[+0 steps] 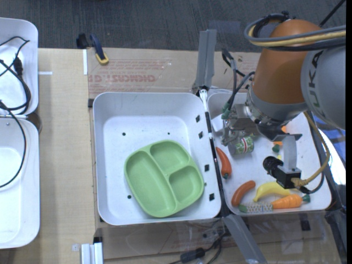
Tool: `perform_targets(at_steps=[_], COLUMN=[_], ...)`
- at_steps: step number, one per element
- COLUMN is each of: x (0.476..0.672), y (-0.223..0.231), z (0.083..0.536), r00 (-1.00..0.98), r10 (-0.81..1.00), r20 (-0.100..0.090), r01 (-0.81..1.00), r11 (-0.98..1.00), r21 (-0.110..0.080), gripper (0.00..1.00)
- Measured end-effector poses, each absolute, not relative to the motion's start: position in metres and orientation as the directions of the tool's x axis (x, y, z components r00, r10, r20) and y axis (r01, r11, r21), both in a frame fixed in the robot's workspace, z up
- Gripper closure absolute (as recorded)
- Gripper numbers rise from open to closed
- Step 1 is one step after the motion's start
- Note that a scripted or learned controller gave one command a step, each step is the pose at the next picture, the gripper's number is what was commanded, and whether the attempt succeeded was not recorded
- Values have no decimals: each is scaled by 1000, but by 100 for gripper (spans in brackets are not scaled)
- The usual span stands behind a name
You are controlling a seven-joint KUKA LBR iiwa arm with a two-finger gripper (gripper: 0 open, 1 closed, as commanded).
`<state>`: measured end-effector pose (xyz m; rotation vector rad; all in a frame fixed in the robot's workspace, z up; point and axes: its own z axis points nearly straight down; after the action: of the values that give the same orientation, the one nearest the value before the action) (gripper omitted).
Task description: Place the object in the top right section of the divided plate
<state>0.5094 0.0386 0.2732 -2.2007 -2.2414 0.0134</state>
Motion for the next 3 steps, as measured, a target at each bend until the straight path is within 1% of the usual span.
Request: perform_targets(at_steps=[1,2,3], x=[497,478,486], y=[91,12,44], z=[223,318,190], r00=[-88,381,211], r10=[996,924,977], r20=[-2,-4,-3], r01=[996,924,977], r11=[88,-381,-211], r21=[-4,-1,-6], gripper=[100,100,100])
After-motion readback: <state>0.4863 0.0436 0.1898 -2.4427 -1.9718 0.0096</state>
